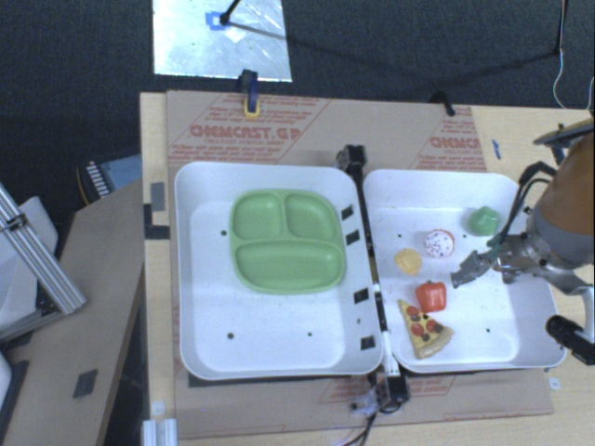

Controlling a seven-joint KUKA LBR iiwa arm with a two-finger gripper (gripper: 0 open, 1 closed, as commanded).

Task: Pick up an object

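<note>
The right bin (483,337) holds several small toys. A red pepper-like piece (430,295) lies near its middle, with a pizza slice (425,328) just in front of it. A yellow lump (408,261) and a white, pink-speckled round piece (439,242) sit behind the pepper, and a green piece (483,219) lies further right. My gripper (465,273) hangs low over this bin, just right of the red piece and in front of the speckled one. It points left, and nothing shows in its grasp.
The left bin (204,323) carries a green divided plate (286,242). A black clip strip (364,249) runs between the two bins. The arm's grey body (567,221) covers the right bin's right edge. Cardboard lies under both bins.
</note>
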